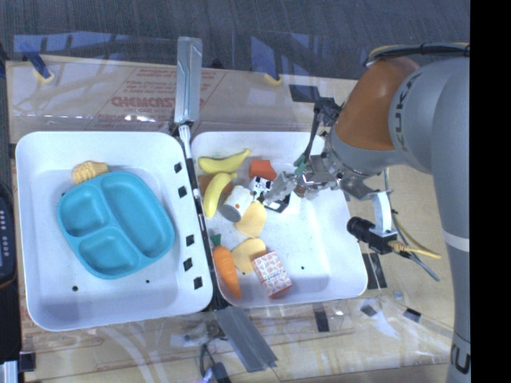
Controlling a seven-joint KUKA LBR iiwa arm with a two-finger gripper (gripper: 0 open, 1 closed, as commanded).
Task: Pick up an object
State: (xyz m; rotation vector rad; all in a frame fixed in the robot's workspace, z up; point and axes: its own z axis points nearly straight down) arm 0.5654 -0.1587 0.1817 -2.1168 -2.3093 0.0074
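My gripper [278, 195] hangs low over the middle of the right bin [335, 270], reaching in from the right. Its tip is right beside a small black-and-white toy [260, 186] and just above a pale yellow piece [251, 218]. Around them lie a yellow banana [223, 163], a second banana [211, 195], a red-orange piece [261, 168], a white cup [234, 208], a brown piece [221, 187], another yellow piece [247, 251], an orange carrot [226, 270] and a red patterned box [272, 274]. I cannot make out anything held.
The left bin [32, 214] holds a blue divided plate [116, 223] and a yellow corn cob [89, 170] at its far edge. A divider with black clips [190, 214] separates the bins. The arm's grey body and orange band [375, 110] overhang the right bin's far right side.
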